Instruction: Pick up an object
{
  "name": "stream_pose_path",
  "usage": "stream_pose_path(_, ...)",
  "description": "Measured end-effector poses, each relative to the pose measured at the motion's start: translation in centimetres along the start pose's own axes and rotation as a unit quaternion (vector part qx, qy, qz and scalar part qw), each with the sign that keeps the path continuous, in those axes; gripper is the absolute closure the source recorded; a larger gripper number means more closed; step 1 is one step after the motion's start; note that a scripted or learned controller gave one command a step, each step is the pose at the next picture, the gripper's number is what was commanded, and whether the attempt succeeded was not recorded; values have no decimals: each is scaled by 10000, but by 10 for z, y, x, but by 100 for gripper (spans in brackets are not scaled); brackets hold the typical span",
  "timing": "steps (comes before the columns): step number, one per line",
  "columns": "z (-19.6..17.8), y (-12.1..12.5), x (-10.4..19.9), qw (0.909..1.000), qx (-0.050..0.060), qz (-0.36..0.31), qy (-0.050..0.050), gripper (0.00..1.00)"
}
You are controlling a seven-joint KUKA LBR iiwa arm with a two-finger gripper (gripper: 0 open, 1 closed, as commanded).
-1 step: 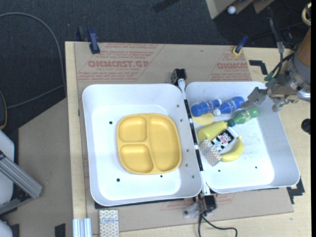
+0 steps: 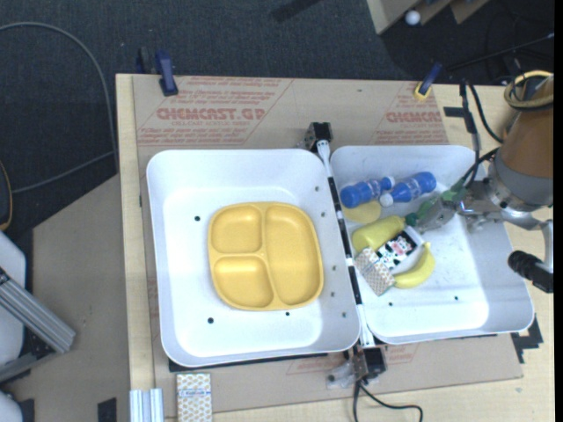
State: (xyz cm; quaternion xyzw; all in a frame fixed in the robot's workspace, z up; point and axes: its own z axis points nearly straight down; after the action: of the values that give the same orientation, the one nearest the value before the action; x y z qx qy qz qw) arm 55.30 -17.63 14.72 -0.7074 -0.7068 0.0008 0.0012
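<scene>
Two bins sit side by side. The left bin [image 2: 176, 236] holds a plate [image 2: 264, 255] at its centre. In the right bin [image 2: 475, 297], a bottle [image 2: 387, 190] lies at ten o'clock, a banana [image 2: 417, 271] near centre.

The arm [image 2: 528, 161] is cut off by the right edge, so its upper part is not seen. The gripper [image 2: 431, 211] is small and blurred against the clutter, and the state of its fingers cannot be told. The banana [image 2: 419, 271] is partly covered by a patterned packet [image 2: 391, 255], whose print cannot be read. The bottle [image 2: 387, 189] label is too small to be read.
</scene>
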Motion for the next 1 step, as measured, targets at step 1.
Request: stream_pose_path(1, 41, -34, 30, 9999, -105, 3, -26, 0)
